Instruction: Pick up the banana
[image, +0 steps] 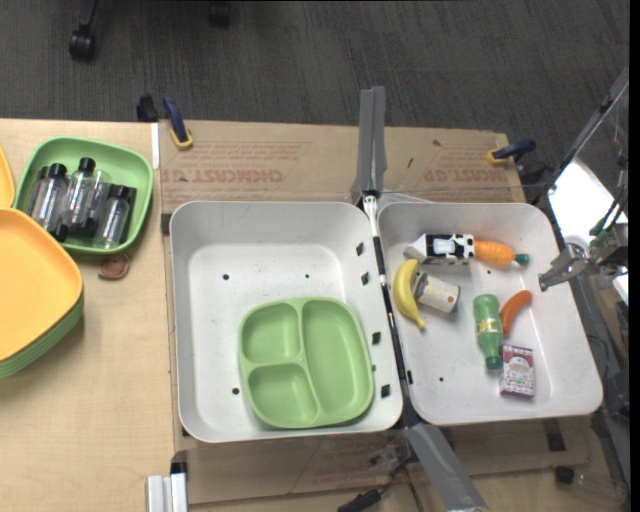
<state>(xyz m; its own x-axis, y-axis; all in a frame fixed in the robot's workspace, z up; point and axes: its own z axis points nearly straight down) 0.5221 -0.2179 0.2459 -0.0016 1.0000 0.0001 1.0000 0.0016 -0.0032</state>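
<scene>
The yellow banana (405, 291) lies in the right bin (450, 375), close to its left wall, curved and pointing down toward the front. A white cylinder (437, 292) rests against the banana's right side. My gripper (560, 268) hovers at the right rim of that bin, far to the right of the banana, and nothing is visibly held in it.
The right bin also holds a black-and-white cow bottle (448, 246), a carrot (497, 253), a green bottle (488, 329), a small orange piece (515, 308) and a pink box (517, 372). A green divided plate (305, 362) lies in the left bin (200, 240).
</scene>
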